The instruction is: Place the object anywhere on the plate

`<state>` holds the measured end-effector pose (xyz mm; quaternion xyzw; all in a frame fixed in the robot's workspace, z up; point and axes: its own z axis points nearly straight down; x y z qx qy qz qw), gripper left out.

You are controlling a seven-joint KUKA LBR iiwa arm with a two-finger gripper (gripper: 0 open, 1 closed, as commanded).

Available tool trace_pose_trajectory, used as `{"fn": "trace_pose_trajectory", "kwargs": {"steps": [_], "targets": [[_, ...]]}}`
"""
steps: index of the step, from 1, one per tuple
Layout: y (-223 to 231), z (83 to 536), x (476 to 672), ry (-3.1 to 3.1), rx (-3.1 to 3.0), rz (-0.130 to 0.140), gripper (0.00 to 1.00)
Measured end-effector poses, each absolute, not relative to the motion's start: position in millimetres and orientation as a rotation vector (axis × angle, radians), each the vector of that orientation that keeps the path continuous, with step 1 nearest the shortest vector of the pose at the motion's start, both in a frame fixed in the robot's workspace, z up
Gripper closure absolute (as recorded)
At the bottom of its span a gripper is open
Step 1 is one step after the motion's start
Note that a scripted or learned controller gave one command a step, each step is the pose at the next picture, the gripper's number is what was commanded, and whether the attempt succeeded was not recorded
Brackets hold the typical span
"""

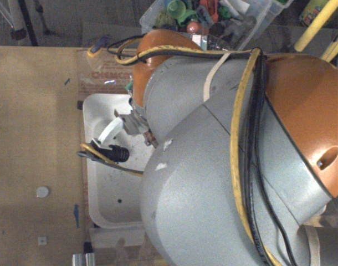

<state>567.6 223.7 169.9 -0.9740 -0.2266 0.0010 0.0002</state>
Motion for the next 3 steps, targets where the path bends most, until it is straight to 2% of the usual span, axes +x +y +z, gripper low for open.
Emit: {"fn": "trace_pose_trajectory", "kwargs": {"steps": [1, 2, 3], "targets": [[223, 180, 568.5, -0.707, -3.060, 0.001, 1.00], [223, 157, 517.7, -0.360, -3.121, 0.002, 1.00], [226, 211, 564.0, -0.662, -3.072, 0.002, 1.00]]}}
